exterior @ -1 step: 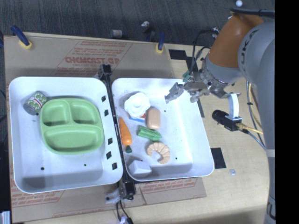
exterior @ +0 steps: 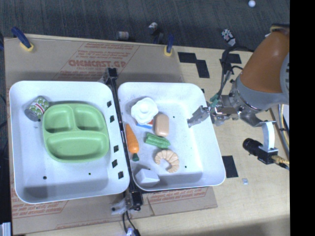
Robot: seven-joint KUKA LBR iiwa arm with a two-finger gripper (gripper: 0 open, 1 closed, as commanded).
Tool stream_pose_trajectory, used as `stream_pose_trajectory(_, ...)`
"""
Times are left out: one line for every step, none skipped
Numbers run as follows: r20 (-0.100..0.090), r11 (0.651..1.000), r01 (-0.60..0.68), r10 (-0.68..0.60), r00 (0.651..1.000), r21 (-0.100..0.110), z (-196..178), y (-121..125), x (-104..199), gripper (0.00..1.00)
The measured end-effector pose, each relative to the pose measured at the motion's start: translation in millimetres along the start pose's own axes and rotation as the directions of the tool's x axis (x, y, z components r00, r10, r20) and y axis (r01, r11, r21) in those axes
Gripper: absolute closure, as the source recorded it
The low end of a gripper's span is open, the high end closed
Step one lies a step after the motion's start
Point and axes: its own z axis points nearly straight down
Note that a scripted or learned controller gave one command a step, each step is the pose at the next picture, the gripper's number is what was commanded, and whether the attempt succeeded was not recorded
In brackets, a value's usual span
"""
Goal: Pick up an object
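The right bin [exterior: 209, 154] holds several small items: a white round piece [exterior: 144, 109], a tan oblong piece [exterior: 161, 124], an orange carrot [exterior: 132, 139], a green pickle-like piece [exterior: 157, 140], a croissant-shaped piece [exterior: 167, 160] and a white block [exterior: 147, 176]. My gripper [exterior: 199, 116] hangs over the bin's right side, to the right of the tan piece and apart from all the items. I see nothing in it.
The left bin [exterior: 19, 176] holds a green divided plate [exterior: 76, 131] and a small can [exterior: 37, 107] at its upper left corner. The orange-banded arm [exterior: 266, 68] comes in from the right over the bench. Black clips line the divider [exterior: 117, 132] between the bins.
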Motion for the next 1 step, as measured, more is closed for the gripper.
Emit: stream_pose_trajectory(-0.001,1.000,0.002,-0.002,1.000,0.001,179.8,24.5,-29.7,0.00)
